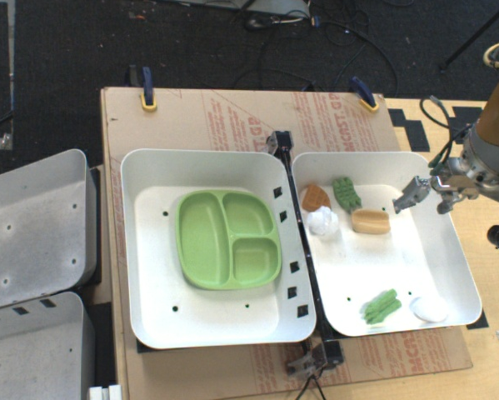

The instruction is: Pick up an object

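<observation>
Your arm's jaws (425, 192) hang spread apart and empty over the far right edge of the right shallow white bin (449, 248), while the tan oblong bread-like piece (371, 221) lies just left of them, beside a white crumpled lump (321, 221) and a green ridged piece (346, 194).

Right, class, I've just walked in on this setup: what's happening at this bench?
A robot arm reaches in from the right, its gripper hanging over the right bin near its far right side, holding nothing. In that bin lie a tan block, a white ball, a brown piece, two green pieces and a white oval. The left bin holds a green divided tray. Nothing is picked up yet.
</observation>
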Robot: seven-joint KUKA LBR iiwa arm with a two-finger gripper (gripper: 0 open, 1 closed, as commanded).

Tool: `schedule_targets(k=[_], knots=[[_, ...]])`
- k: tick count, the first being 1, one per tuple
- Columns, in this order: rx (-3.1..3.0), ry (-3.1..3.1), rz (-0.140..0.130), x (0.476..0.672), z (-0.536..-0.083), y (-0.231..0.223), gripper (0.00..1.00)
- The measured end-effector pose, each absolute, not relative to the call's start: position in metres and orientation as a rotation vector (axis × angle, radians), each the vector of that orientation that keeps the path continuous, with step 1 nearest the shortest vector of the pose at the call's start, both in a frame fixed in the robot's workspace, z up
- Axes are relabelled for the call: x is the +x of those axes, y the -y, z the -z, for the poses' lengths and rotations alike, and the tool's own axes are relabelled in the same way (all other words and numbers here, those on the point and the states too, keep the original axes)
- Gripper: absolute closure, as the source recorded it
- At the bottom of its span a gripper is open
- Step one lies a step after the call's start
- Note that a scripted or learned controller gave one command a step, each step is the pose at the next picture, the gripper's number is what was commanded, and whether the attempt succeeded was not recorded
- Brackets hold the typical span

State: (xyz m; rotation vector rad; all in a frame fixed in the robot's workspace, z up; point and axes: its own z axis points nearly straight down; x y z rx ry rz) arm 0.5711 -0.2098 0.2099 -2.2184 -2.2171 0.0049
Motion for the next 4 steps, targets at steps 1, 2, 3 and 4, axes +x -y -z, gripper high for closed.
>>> schedule_targets(k=[1, 2, 3, 4], knots=[[-2.22, 2.217, -0.004, 0.563, -0.162, 0.213, 0.0], [-2.22, 2.219, -0.003, 0.559, -0.118, 0.211, 0.0], [-2.223, 2.222, 0.001, 0.56, -0.131, 0.211, 1.0], [-2.225, 2.226, 0.003, 0.564, -0.177, 0.219, 1.0]])
